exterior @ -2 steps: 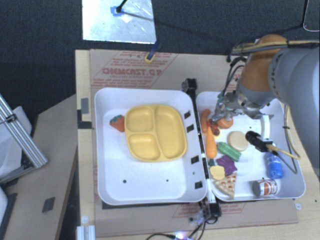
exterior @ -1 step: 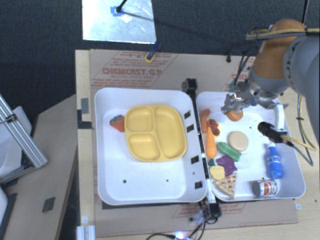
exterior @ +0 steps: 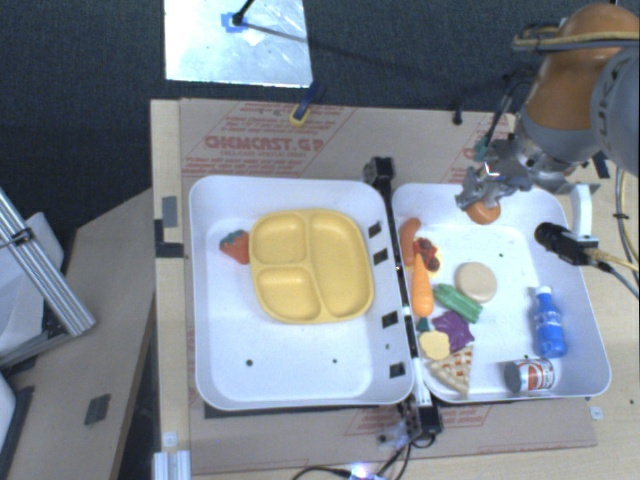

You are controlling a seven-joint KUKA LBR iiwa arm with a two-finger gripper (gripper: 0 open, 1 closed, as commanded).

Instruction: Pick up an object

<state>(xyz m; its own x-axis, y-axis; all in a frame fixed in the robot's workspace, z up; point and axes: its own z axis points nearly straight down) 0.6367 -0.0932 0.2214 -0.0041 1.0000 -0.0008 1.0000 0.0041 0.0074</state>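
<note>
Cardboard-topped bench [exterior: 262, 138] on dark carpet, with a shiny metal sheet [exterior: 238, 28] past its far edge. Claw [exterior: 484, 196] is over the right bin's [exterior: 585, 363] far edge, pinching a small orange object [exterior: 484, 211]. Yellow tray [exterior: 309, 265] sits in the left bin [exterior: 215, 363].

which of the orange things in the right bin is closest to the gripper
The small round orange piece at the bin's far edge, directly beneath the gripper. The carrot and the hot dog lie by the divider, further away.
</note>
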